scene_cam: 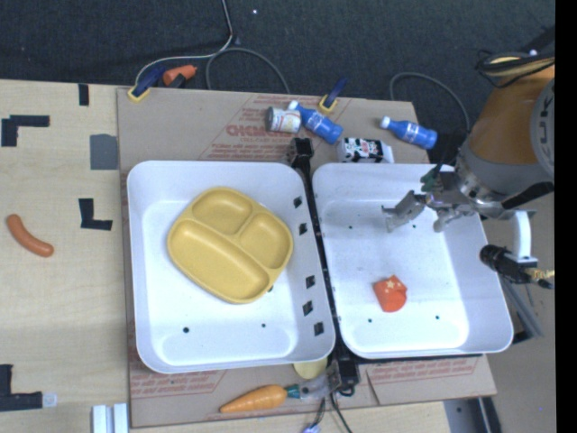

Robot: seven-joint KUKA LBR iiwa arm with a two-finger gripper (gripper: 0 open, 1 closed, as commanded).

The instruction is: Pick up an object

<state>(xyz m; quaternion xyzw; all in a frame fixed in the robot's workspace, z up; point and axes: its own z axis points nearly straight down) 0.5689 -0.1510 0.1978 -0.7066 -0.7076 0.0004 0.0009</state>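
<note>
The bench [54, 332] spans the view, with a brown cardboard sheet [225, 129] laid on it under two shallow white bins. The left bin [153, 332] holds a yellow divided plate [230, 242], which sits toward the bin's centre, a little to 12 o'clock. The right bin [451, 332] lies just beside it at 3 o'clock, the two rims touching along a black clip strip.

The arm [514, 133] comes in from 3 o'clock, its orange band above the wrist. The gripper [422, 207] hangs over the right bin's 1 o'clock area, its two fingers spread wide with nothing between them.

The task's thing, a small red-orange object [390, 293], rests on the right bin's floor, at about 7 o'clock from the gripper and well apart from it.

Outside the bins, a blue bottle [410, 133] and another blue-and-white bottle [306, 120] lie on the cardboard at 12 o'clock. A toy carrot [255, 399] lies at 6 o'clock below the left bin. A sausage-shaped toy [29, 235] lies on the bench at 9 o'clock.
</note>
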